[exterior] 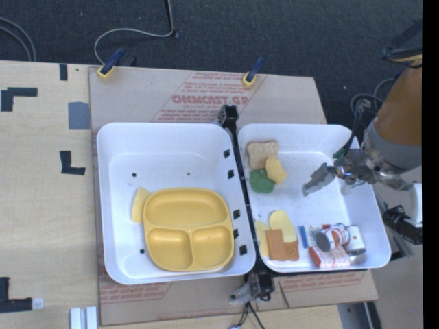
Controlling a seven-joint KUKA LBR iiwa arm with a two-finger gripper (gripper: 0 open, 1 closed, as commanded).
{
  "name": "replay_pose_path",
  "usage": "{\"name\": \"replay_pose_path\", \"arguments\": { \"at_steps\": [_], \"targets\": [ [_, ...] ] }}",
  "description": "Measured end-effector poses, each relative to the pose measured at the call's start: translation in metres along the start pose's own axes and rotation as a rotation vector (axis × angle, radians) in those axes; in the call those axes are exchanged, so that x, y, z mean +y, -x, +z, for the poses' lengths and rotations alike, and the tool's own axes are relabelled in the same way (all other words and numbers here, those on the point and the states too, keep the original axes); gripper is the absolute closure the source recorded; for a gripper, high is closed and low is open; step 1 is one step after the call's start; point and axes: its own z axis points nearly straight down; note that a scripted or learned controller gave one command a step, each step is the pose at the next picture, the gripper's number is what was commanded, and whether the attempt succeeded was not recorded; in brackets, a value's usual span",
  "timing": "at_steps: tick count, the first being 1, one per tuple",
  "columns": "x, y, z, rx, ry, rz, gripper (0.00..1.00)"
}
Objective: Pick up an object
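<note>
Our gripper (321, 179): over the right bin (302, 132), fingers spread open, nothing in them
Nearest things: yellow piece (276, 171) and green ball (261, 181), to the left of our fingers
Yellow piece: long side tilts up-left
Next: we think we slide left, then go down

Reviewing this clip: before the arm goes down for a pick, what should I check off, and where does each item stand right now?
1. Gripper over the right bin: ok.
2. Gripper free of any load: ok, nothing between its fingers.
3. Target directly beneath: not ok, it hangs above bare bin floor.
4. Pickable things nearby: ok, a green piece and yellow piece lie toward the divider.
5. Those things separated: not ok, they touch each other and the tan sponge.
6. Yellow tray out of the way: ok, it sits in the left bin.
</note>
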Motion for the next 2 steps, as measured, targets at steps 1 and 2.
{"name": "replay_pose_path", "arguments": {
  "at_steps": [1,2],
  "targets": [
    [-0.016,-0.042,0.076,0.003,-0.008,-0.002,0.0],
    [0.106,-0.042,0.071,-0.003,0.009,-0.004,0.0]
  ]
}}
